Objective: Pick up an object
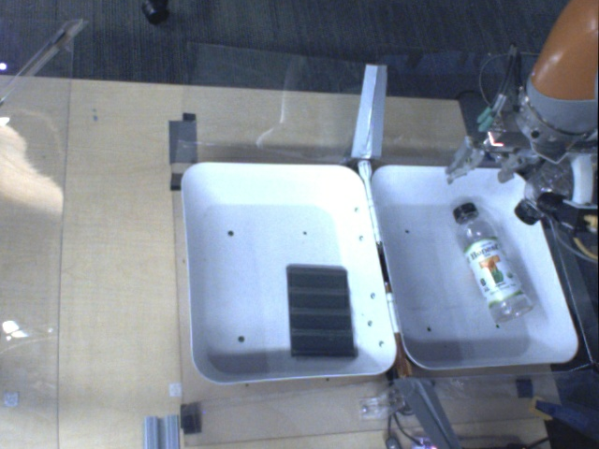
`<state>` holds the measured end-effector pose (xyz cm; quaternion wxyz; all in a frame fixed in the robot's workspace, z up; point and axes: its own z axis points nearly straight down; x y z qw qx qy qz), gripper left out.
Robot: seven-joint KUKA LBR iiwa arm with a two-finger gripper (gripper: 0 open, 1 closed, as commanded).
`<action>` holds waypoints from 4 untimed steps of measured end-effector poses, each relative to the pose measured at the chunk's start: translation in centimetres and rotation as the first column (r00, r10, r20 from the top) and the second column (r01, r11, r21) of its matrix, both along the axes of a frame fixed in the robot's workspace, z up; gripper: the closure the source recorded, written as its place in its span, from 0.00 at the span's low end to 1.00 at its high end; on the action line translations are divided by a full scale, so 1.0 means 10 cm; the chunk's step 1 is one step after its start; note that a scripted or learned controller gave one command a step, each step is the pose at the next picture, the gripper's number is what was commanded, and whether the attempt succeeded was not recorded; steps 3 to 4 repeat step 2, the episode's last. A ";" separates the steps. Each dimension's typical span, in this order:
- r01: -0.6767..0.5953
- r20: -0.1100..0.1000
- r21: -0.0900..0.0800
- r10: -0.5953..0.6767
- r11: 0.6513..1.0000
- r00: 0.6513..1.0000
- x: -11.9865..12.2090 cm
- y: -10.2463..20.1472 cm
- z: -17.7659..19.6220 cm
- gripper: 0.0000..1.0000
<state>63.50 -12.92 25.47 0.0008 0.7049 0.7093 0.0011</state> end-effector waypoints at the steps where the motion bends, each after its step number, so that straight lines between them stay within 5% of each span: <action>1: -0.185 0.001 -0.001 0.185 0.983 0.983 -0.04 -0.70 -0.75 0.00; 2: -0.138 0.004 -0.002 0.138 0.990 0.990 0.17 -0.27 0.00 0.00; 4: -0.138 0.004 -0.002 0.138 0.990 0.990 0.17 -0.27 0.00 0.00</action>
